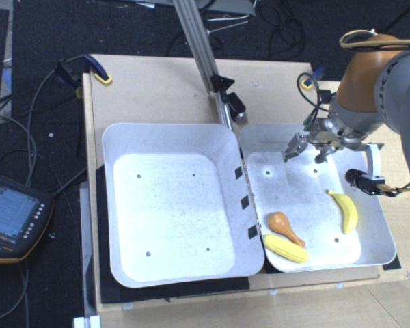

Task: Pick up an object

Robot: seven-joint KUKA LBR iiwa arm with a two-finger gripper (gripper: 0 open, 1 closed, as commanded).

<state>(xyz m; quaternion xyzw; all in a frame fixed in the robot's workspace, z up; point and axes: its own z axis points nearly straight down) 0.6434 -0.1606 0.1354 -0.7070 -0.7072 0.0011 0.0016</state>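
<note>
**Pick-up not yet made: three items lying in the right bin**

Status: nothing is lifted. The end effector hangs over the far part of the right bin, its two fingers spread apart with nothing between them. All items lie on the bin floor, so the grasp and the lift are both left to do.

Contents, right bin:
- Banana, curved, yellow, near the right wall. It lies nearer the camera than the end effector and to its right, apart from it.
- Orange pear-shaped piece, near the front, left of the banana.
- Yellow corn-like piece, just beside the orange piece and closest to the front rim.

The two front pieces are well apart from the end effector; the banana looks the nearest candidate, though none sits directly under the fingers.

Left bin: white, shallow, beside the right one on the desk.
</note>
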